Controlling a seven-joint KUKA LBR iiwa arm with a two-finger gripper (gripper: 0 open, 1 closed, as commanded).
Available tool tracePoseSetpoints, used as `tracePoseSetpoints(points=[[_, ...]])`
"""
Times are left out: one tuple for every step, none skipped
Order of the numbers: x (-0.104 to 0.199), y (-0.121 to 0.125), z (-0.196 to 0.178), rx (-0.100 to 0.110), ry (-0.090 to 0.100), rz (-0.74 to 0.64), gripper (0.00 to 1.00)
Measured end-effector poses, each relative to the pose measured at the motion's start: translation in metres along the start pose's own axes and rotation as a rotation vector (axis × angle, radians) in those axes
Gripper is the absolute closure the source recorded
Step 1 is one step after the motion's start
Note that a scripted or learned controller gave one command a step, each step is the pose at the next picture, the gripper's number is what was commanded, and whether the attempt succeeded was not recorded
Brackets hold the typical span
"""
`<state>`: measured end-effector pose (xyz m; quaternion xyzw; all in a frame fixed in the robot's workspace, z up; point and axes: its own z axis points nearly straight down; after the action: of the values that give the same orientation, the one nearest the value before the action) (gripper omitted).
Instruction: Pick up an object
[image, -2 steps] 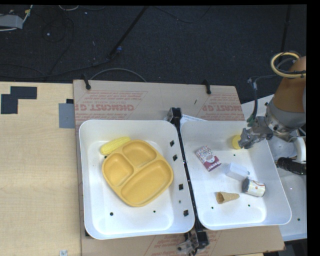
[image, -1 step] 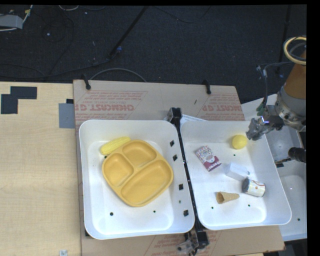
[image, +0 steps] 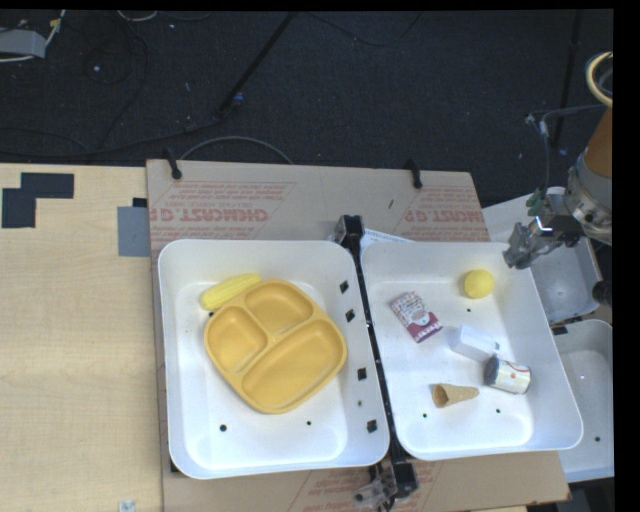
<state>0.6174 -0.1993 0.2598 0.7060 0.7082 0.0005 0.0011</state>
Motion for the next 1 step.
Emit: tracePoseSetpoints(points=[[0.0501, -0.0176, 0.0155, 0.007, 0.003, 0.0, 1.0]])
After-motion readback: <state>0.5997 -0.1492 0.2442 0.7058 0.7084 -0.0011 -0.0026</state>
